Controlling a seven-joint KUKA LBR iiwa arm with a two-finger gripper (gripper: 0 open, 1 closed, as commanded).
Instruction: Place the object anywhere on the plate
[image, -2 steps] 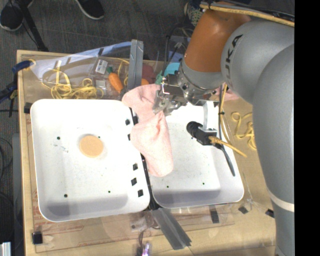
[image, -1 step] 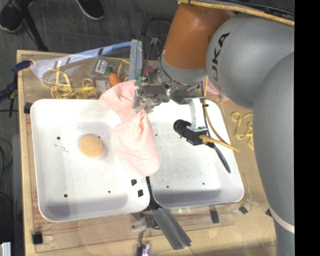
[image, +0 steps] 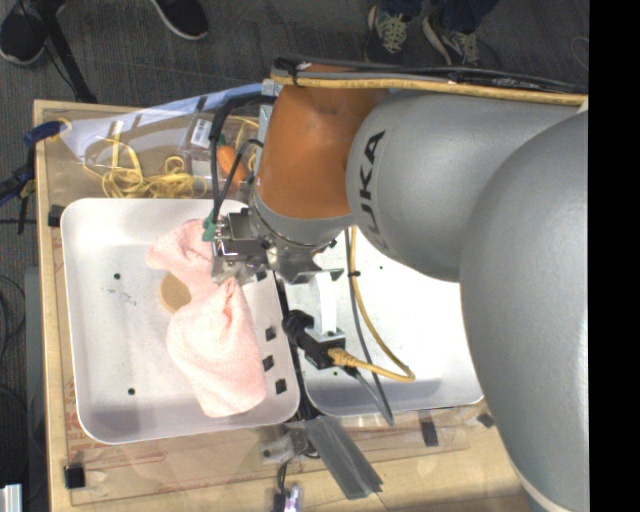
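Pink cloth (image: 215, 340) lies bunched against left bin's (image: 90, 300) right wall, claw (image: 232, 262) directly over it; grip state can't be judged. Lift probably pending; plate unidentified.

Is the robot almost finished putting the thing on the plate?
Not finished. The pink cloth hangs bunched up at the gripper over the left bin. Whether it is really gripped is unclear. A tan round shape, maybe the plate, peeks out beneath. Lowering and letting go remain.
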